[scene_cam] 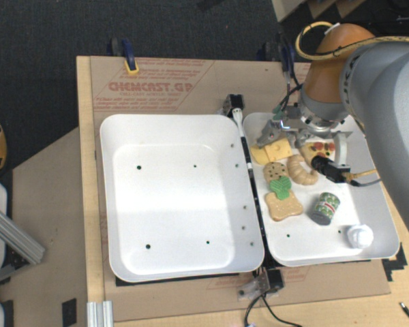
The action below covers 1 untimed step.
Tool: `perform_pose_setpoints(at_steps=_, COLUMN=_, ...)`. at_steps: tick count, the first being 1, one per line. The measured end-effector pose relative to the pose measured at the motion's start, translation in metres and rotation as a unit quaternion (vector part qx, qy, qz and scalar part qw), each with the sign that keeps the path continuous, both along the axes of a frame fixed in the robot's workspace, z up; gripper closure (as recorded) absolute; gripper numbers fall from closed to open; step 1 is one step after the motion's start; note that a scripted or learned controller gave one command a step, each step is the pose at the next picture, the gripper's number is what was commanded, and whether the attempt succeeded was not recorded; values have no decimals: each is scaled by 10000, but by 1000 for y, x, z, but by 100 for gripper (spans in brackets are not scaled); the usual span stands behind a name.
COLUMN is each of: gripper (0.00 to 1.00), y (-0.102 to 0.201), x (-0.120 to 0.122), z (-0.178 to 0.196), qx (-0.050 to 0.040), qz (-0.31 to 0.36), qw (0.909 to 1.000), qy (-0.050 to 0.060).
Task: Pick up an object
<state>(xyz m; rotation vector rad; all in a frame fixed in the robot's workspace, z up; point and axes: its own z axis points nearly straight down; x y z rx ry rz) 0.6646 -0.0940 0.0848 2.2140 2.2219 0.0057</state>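
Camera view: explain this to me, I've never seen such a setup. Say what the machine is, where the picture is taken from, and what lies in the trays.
One fixed camera looks down at a slant on a bench with two shallow white bins. The grey robot arm reaches in from the right; its gripper hangs low over the right bin. That bin holds toy food: a cheese wedge, a croissant, a cookie, a green piece, toast, a green can and a white object. I cannot tell whether anything is held.

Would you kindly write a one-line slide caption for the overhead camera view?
KUKA arm's gripper over toy foods in the right bin, beside the left bin.
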Motion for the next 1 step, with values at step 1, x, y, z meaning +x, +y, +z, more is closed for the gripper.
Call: perform_pose_setpoints(at_steps=1, gripper=100, y=-2, x=-1, z=11, qx=-3, qz=-10, qw=10000, qy=0)
